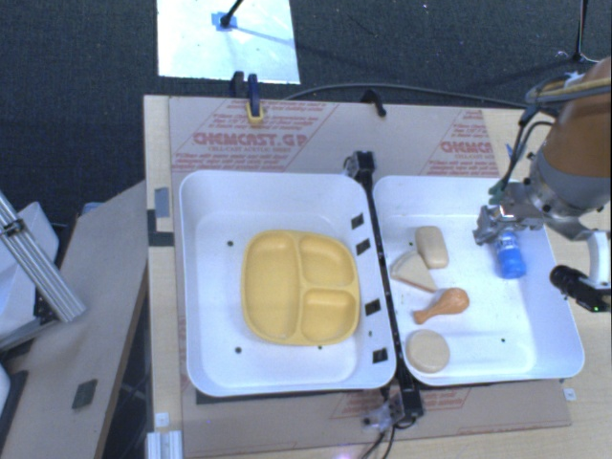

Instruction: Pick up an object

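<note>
The grey arm (574,151) comes in from three o'clock, its orange band high at the upper right edge and its wrist bent down over the far right part of the right bin (559,352). The gripper (501,226) hangs low at the end of the wrist, a cluster of grey metal just inside the bin's back right quarter; whether it is released or clenched cannot be told from this angle. A small blue bottle (510,256) lies directly at six o'clock from the gripper, touching or just beneath the metal, its top end lost against the gripper body, so a grasp on it cannot be confirmed. The right bin also holds four tan food pieces, all toward nine o'clock from the gripper: a pale rounded block (431,246) near the bin's middle, a cream wedge (414,273) just beside it at its seven o'clock, an orange-brown drumstick (442,304) lying below both with its thick end toward three o'clock, and a flat round biscuit (427,351) at the bin's near left corner. The left bin (206,256) holds a yellow divided plate (299,286), flat on the floor near the middle, with three compartments. The two bins meet along a dark seam carrying black clips (368,249).
</note>
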Tool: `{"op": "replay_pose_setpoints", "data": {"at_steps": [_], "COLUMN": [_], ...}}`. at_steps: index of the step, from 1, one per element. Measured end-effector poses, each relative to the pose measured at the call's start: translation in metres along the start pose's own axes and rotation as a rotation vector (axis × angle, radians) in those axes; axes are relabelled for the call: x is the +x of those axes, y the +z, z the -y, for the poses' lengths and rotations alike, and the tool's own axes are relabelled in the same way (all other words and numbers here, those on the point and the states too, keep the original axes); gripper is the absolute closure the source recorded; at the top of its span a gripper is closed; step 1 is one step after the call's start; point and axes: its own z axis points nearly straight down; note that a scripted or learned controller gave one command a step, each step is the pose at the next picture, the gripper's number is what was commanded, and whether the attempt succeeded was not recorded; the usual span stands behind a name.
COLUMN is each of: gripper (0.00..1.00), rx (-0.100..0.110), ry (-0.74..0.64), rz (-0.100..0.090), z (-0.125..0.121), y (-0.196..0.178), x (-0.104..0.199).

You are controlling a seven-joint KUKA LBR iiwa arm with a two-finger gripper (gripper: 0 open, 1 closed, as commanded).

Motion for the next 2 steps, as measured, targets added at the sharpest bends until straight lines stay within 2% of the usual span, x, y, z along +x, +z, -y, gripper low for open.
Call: {"op": "replay_pose_setpoints", "data": {"at_steps": [1, 2], "gripper": [1.00, 1.00], "rx": [0.002, 0.000], "ry": [-0.005, -0.006], "rz": [-0.002, -0.002], "z": [-0.008, -0.024], "y": [0.010, 0.003], "x": [0.052, 0.111]}}
